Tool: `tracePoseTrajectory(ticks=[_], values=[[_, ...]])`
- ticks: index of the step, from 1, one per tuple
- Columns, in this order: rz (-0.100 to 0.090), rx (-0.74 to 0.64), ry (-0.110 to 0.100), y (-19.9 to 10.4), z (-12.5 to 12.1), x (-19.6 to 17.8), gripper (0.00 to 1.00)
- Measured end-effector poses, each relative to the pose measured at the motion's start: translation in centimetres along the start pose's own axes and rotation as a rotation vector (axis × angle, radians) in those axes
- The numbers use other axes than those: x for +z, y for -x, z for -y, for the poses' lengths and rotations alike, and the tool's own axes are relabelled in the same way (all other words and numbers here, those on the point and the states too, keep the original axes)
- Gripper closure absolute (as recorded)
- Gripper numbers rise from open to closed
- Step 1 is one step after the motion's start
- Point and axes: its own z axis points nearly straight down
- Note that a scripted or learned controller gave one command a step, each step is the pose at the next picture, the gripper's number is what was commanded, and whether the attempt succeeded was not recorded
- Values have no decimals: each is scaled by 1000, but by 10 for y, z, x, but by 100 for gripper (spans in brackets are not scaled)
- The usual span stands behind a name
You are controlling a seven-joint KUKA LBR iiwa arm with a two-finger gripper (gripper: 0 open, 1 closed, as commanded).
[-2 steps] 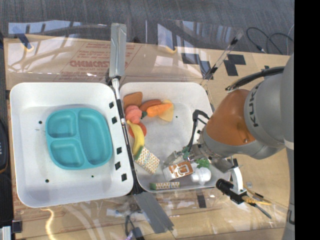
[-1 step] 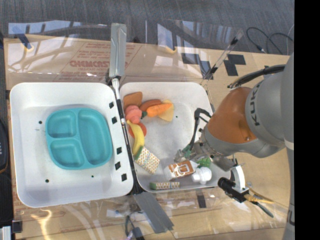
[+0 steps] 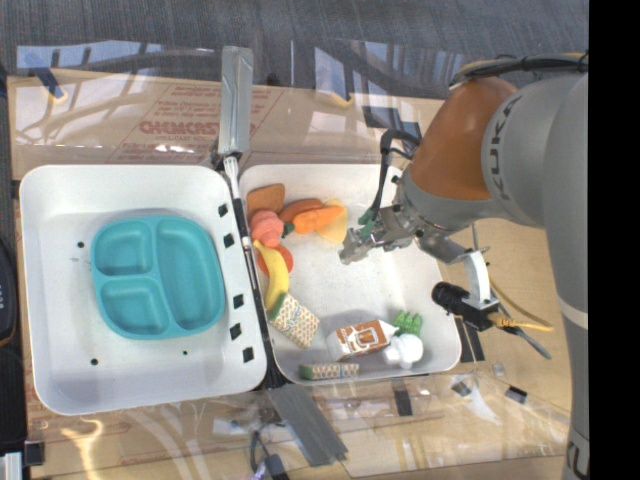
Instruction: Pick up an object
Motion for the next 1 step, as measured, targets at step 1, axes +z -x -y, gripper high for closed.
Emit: tracePoseTrajectory(ticks=[1], values=[[-1, 1, -3, 0, 1, 1, 0]])
